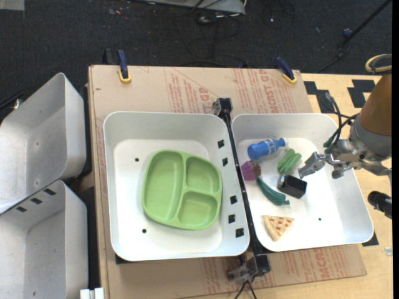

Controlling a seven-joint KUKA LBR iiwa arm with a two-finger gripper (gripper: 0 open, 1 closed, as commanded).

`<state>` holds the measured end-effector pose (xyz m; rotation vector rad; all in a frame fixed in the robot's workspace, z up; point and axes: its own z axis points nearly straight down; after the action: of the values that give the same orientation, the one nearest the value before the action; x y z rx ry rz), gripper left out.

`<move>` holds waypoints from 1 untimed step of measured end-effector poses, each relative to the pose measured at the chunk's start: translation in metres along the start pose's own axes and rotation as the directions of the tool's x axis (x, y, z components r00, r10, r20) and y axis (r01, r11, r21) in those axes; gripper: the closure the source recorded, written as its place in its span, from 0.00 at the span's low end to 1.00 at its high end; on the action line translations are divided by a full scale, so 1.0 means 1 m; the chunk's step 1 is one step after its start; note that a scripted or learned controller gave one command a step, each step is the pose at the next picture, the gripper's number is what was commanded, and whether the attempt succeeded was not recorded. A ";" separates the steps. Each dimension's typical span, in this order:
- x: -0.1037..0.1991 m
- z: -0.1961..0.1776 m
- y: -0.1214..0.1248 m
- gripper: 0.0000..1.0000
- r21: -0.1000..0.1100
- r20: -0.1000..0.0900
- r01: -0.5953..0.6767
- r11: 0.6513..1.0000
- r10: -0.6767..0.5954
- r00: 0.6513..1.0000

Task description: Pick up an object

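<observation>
Over the right bin (349, 229), the tool (312, 165) hangs just right of a small black object (292, 186); whether it is parted or holding anything cannot be told.

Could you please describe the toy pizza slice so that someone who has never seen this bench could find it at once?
Look in the right-hand white bin, the one beside the bin holding the green divided plate. The pizza slice lies alone near that bin's front edge, below the cluster of a blue bottle and green pieces. It is the one tan, red-dotted wedge.
</observation>
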<state>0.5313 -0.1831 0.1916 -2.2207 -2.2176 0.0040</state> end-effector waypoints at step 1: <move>0.004 0.045 -0.004 0.00 0.001 -0.001 0.001 1.000 -0.001 1.000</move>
<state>0.5270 -0.1786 0.1471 -2.2190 -2.2179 0.0036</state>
